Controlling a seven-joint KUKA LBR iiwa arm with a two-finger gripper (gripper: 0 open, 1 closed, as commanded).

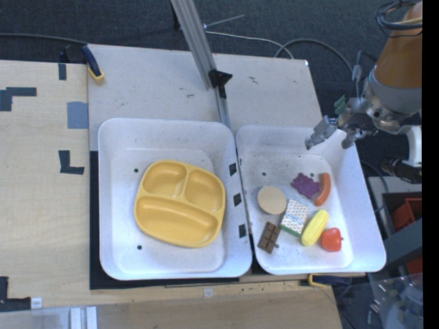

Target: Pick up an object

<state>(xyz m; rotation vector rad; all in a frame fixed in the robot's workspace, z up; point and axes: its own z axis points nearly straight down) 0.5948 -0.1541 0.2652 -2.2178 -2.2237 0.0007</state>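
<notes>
My gripper hangs over the far right corner of the right bin, its two grey fingers spread open with nothing between them. Below it in that bin lie several toy foods: a purple piece, an orange carrot-like piece, a tan round cookie, a white speckled block, a yellow corn cob, a red tomato and a brown chocolate bar. All of them rest on the bin floor, well in front of the gripper.
The left bin holds a yellow divided plate. A slanted metal pole rises behind the seam between the bins. Cables run across the bench behind the right bin.
</notes>
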